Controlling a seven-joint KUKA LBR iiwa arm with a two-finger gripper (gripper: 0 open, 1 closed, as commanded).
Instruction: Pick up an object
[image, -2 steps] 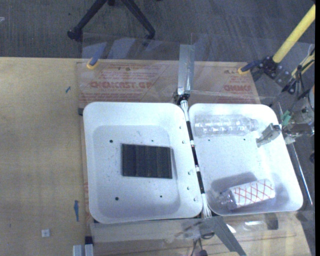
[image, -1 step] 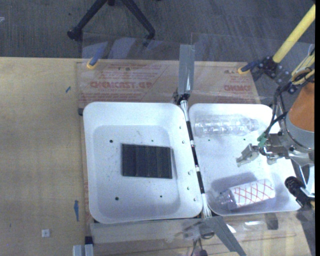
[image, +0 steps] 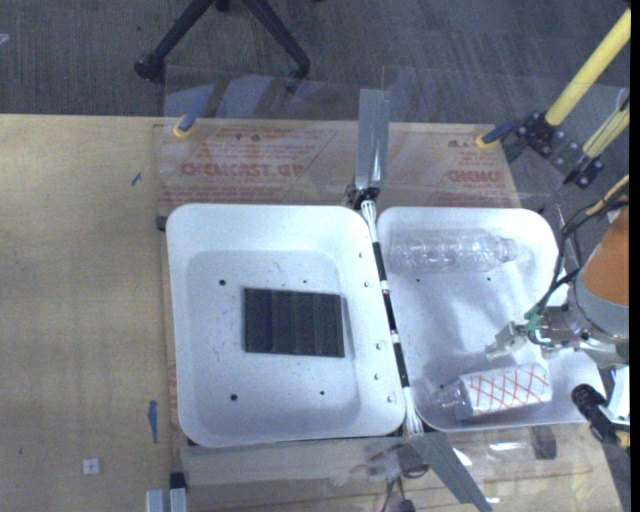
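Gripper (image: 503, 343) in right bin (image: 440, 225) — finger state unclear, red-checked bottle (image: 500, 388) just below it

My two bins (image: 200, 250) look like smooth white plastic, the bottle (image: 450, 250) is clear glossy plastic, and the dark ribbed slab (image: 294, 322) looks matt.
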